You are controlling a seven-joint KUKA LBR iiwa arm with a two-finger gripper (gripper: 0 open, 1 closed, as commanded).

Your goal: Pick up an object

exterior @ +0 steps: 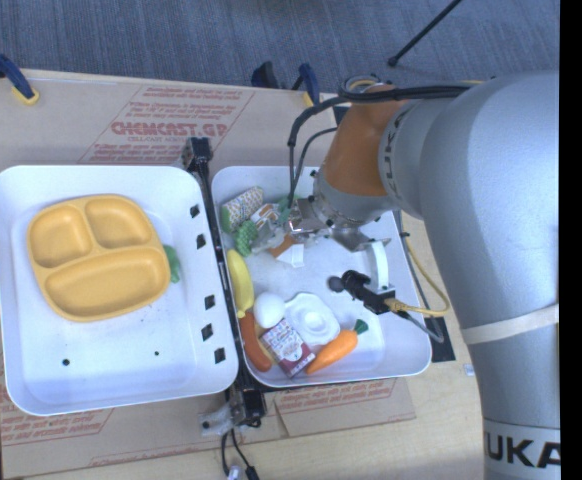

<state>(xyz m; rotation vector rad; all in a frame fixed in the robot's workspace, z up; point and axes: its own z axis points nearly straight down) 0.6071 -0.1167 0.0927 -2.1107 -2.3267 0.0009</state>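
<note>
Camera view: snack packet just beside pincer.

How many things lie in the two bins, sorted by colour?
Yellow: 2, the divided plate and the banana
Orange: 2, the carrot and a second carrot
White: 2, the egg and the cup
Red: 1, the packet
Total: 7 clearly distinguishable
</note>
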